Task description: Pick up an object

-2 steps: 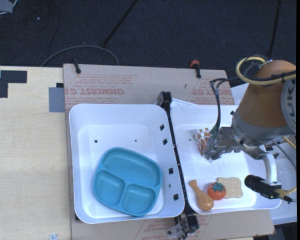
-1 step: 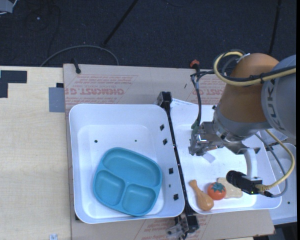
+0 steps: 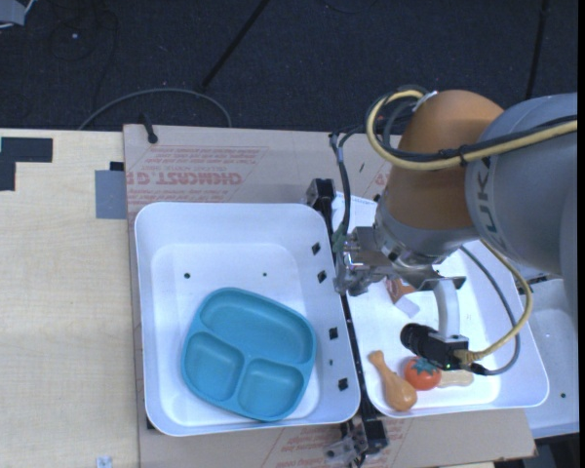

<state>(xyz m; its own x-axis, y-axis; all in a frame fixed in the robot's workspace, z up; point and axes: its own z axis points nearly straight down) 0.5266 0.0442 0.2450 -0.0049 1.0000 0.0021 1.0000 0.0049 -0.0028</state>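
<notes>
Camera view: jaws over the right bin [image 3: 526, 373], masked by the wrist [image 3: 419, 227]; apart or together, cannot tell

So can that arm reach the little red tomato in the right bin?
Probably yes. The arm hangs over the right bin, and the tomato lies uncovered near its front edge. The tan drumstick toy lies close beside it, which might crowd a grasp.

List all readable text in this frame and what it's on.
"KU": partial dark lettering on the grey arm; the rest is out of sight.
Red print on the cardboard: upside down and blurred, not reliably readable.
No other text.
</notes>
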